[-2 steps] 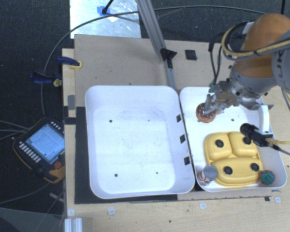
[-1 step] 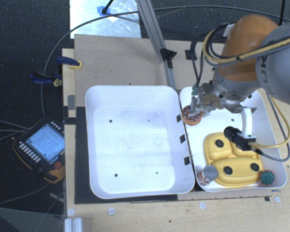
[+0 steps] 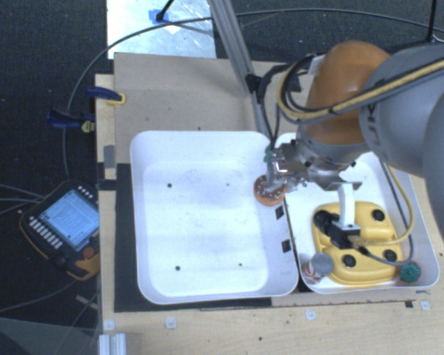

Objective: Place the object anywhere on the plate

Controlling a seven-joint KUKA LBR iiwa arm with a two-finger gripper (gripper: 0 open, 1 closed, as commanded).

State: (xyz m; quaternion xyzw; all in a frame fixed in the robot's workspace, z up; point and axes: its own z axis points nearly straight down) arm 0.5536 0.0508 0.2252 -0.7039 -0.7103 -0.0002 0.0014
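Observation:
My gripper (image 3: 274, 177) hangs over the ridge between the two bins, at the left bin's right rim. A small brown round object (image 3: 266, 192) with a pale rim sits at its fingertips, and the fingers are shut on it. The yellow plate (image 3: 375, 219), marked with dark spots, lies in the right bin (image 3: 428, 268), to the right of and below the gripper. The arm's wrist hides part of the plate's upper edge.
The left bin (image 3: 200, 220) is white with a few small dark dots on its floor. A grey round piece (image 3: 320, 265) lies at the plate's lower left and a small green thing (image 3: 408, 274) at the right bin's lower right corner.

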